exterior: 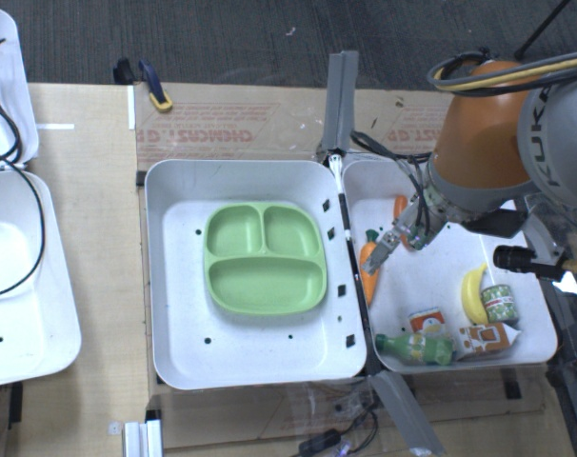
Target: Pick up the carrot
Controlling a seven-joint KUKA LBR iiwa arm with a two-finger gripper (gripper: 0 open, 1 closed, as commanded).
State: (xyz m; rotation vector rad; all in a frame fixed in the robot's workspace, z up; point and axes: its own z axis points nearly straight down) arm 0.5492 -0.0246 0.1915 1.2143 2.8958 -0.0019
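Item 1: carrot (368, 258), right bin (536, 346), against its left wall. Gripper (391, 247) just beside it, approach step; its grip state: you cannot tell. Next: you need jaws astride, then closure.

Overhead, slanted across both bins (160, 255)

Smooth matt green plastic plate (265, 258) in a glossy white plastic bin (165, 284) on a pale wooden bench (98, 160).
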